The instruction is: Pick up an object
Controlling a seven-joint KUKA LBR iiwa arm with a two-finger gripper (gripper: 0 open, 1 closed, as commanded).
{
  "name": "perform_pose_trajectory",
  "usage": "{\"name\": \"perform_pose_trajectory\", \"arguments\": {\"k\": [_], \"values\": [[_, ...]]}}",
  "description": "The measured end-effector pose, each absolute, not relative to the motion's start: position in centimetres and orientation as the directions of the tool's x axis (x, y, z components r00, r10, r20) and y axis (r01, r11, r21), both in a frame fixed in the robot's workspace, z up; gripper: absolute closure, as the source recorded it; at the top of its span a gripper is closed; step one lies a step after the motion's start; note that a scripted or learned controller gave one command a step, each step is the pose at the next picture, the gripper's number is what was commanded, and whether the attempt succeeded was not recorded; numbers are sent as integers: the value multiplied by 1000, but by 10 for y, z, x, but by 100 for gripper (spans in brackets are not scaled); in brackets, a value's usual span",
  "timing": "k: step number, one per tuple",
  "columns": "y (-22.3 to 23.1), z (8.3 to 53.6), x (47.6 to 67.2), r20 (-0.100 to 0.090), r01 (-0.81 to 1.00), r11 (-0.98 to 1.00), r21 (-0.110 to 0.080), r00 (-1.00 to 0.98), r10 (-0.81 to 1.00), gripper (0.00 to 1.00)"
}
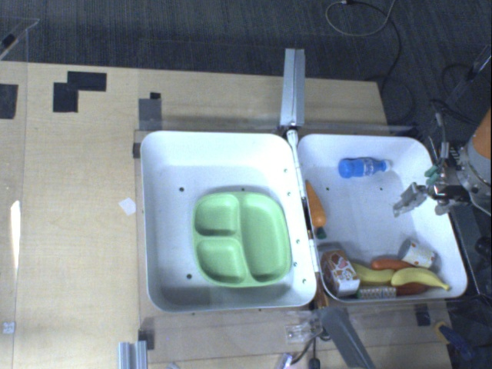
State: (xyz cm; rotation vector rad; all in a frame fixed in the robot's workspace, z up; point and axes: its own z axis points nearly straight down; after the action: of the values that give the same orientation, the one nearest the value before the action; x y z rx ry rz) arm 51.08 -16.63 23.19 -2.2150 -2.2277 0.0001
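Fingers (410,198) above smooth white bin (369,206), empty.

A green divided plate (242,238) lies in the left bin (165,206), while the gripper (419,198) hangs over the right bin (369,214) near a blue bottle (363,167).

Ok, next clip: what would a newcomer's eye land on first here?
Probably the green divided plate, lying alone in the left bin. Next, the blue bottle at the far end of the right bin, and the banana among the clutter along its near edge.
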Motion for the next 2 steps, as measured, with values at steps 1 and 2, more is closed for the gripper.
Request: {"name": "perform_pose_trajectory", "arguments": {"k": [1, 2], "values": [[-198, 93, 490, 0, 999, 38, 3, -38, 999, 0], [-197, 101, 492, 1, 999, 39, 3, -39, 999, 100]]}}
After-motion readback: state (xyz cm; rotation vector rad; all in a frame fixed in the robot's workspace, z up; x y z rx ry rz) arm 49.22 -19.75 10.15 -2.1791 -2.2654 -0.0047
